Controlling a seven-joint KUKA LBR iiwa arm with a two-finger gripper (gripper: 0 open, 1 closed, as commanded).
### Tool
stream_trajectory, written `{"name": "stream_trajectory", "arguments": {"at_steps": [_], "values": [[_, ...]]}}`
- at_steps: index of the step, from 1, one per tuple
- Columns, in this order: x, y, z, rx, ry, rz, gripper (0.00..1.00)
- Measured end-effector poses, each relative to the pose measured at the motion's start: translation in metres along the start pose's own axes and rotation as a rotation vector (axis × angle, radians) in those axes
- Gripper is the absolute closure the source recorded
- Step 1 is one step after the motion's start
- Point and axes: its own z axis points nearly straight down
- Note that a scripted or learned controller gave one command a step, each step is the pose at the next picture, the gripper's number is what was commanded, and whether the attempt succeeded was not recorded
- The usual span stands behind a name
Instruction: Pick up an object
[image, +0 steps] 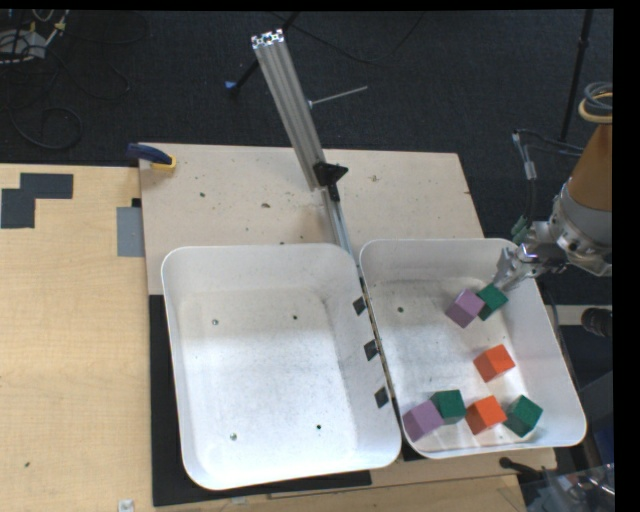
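Note:
The right bin (420, 262) holds several small cubes. A purple cube (464, 308) and a green cube (492, 300) sit touching near its far right side. My gripper (511, 270) hangs at the bin's right wall, just above and to the right of that green cube, with nothing visibly held. An orange cube (493, 362) lies alone further forward. At the front edge sit a green cube (449, 404), a purple cube (423, 418), an orange cube (486, 412) and another green cube (523, 414).
The left bin (260, 360) adjoins the right one along a divider with black clips (368, 348). A slanted aluminium bar (295, 110) rises behind the bins. A wooden board (250, 195) lies beneath them.

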Motion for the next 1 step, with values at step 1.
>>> {"name": "stream_trajectory", "arguments": {"at_steps": [1], "values": [[0.0568, 0.0019, 0.008, 0.003, 0.004, 0.003, 1.0]]}}
